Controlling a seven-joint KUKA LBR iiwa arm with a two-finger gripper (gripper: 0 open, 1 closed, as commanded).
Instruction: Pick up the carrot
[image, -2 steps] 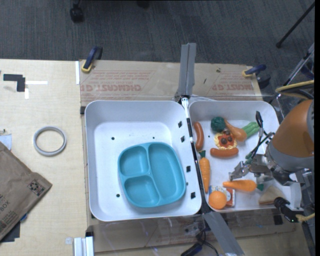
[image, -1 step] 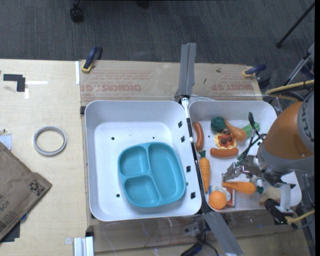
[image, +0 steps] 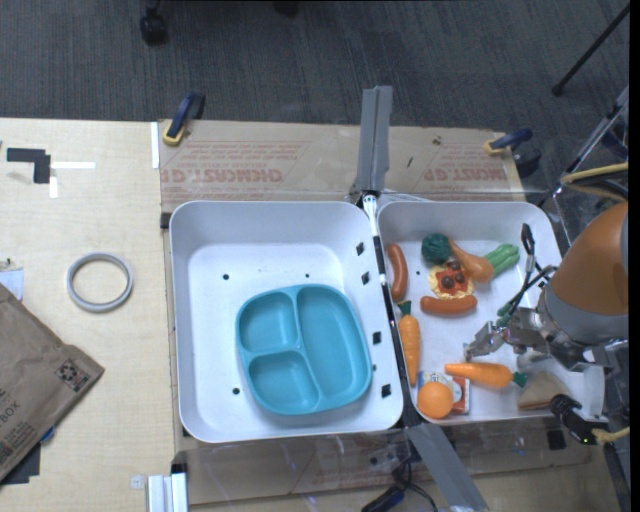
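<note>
Orange carrot (image: 409, 346) lying lengthwise along left wall of right bin (image: 535, 222), green top toward far end, just near of sausage (image: 398, 271). Second carrot (image: 481, 374) w/ green tip to its right, orange ball (image: 435, 400) near of both. Gripper (image: 487, 342) low over that second carrot; fingers' state can't tell. Blue divided plate (image: 301, 348) in left bin (image: 190, 330).
</note>
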